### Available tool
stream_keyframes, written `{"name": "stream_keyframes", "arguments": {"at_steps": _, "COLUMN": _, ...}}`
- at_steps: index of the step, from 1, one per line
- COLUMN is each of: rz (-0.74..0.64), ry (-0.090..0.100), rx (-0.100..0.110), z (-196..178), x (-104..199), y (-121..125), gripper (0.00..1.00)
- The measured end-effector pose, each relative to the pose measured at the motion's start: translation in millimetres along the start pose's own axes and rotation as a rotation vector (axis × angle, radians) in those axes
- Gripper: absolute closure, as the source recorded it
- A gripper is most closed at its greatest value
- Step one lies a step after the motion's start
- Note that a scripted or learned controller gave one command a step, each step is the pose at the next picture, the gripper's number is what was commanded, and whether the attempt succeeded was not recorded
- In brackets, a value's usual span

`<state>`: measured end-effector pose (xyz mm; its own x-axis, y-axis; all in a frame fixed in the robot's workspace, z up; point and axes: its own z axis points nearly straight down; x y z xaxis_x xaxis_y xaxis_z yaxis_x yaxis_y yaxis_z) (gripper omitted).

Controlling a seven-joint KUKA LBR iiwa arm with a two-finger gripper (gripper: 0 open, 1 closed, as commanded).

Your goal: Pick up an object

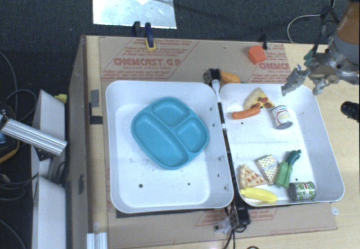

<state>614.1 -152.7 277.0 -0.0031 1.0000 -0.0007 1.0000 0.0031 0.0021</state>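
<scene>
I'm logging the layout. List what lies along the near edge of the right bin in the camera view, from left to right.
Pizza slice → yellow banana → patterned packet → green bottle → green can.

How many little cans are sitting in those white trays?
2, both in the right bin. One white can lies near the bin's far end, beside the hot dog. One green can lies at the near right corner. None looks hidden.
</scene>
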Motion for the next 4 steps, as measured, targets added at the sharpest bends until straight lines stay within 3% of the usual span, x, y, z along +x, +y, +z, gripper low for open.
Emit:
{"name": "stream_keyframes", "arguments": {"at_steps": 1, "rz": 0.002, "ry": -0.001, "rx": 0.002, "z": 66, "x": -43, "y": 26, "gripper": 0.0}}
{"name": "stream_keyframes", "arguments": {"at_steps": 2, "rz": 0.002, "ry": 0.0, "rx": 0.001, "z": 130, "x": -53, "y": 39, "gripper": 0.0}}
{"name": "stream_keyframes", "arguments": {"at_steps": 3, "rz": -0.001, "ry": 0.0, "rx": 0.0, "z": 164, "x": -30, "y": 23, "gripper": 0.0}}
{"name": "stream_keyframes", "arguments": {"at_steps": 4, "rz": -0.002, "ry": 0.001, "rx": 0.005, "z": 192, "x": -36, "y": 54, "gripper": 0.0}}
